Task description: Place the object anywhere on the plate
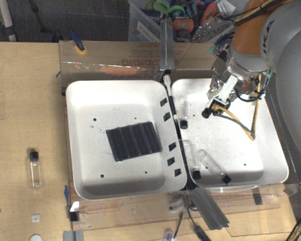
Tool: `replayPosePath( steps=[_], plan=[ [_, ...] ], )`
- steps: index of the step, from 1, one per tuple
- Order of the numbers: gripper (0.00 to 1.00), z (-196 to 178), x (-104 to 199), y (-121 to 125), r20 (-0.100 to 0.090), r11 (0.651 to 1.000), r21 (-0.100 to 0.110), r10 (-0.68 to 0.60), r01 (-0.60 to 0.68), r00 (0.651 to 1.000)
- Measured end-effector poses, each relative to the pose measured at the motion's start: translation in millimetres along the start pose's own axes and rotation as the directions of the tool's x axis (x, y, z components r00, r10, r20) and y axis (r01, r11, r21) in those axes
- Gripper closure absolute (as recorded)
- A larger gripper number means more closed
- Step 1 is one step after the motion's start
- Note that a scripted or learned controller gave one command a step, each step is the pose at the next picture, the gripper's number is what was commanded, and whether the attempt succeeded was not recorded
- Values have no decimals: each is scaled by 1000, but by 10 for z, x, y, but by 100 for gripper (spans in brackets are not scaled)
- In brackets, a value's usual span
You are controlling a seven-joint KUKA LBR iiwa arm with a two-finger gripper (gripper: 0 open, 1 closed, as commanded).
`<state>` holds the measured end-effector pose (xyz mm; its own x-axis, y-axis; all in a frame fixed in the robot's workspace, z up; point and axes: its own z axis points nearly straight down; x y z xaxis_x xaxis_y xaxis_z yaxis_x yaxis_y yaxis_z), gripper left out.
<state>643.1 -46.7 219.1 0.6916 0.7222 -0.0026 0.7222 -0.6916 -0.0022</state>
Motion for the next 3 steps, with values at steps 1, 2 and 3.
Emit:
replayPosePath(
  steps=[1,2,3],
  plan=[
    [100,-149,282,4,-2,999,-3,-45,45,999],
    [100,-375,437,-127,-2,999,-3,-34,34,999],
    [100,162,467,-315,0,998,2,67,-67,998]
  ],
)
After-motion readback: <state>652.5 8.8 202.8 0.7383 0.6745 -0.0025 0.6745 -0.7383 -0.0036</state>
